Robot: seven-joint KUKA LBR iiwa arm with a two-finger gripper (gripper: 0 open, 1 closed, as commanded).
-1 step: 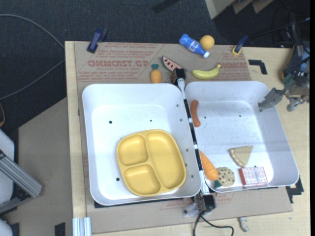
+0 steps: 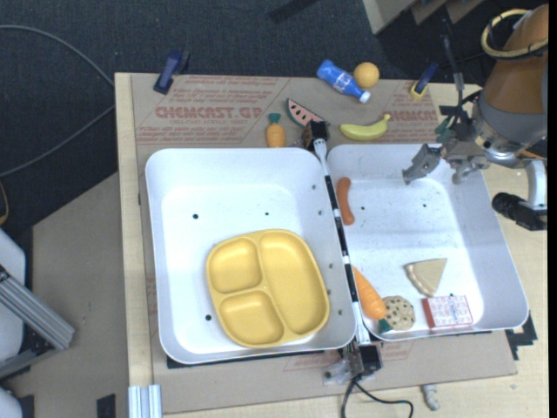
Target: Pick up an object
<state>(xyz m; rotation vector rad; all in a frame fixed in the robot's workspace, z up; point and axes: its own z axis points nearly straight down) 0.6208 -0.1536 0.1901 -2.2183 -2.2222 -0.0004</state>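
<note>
– Camera view first: where's the hand?
– The hand [image 2: 439, 165] hangs over the far edge of the right bin [image 2: 487, 233], fingers spread, nothing between them.
– And things to pick?
– In that bin: a sausage [image 2: 345, 200] by the left wall, a carrot [image 2: 369, 294], a cookie [image 2: 398, 313], a bread wedge [image 2: 427, 275] and a red packet [image 2: 449, 311] near the front.
– The left bin [image 2: 174, 198]?
– A yellow divided plate [image 2: 265, 286]. On the bench [image 2: 218, 107] beyond lie a banana [image 2: 365, 129] and a blue bottle [image 2: 341, 80].
</note>
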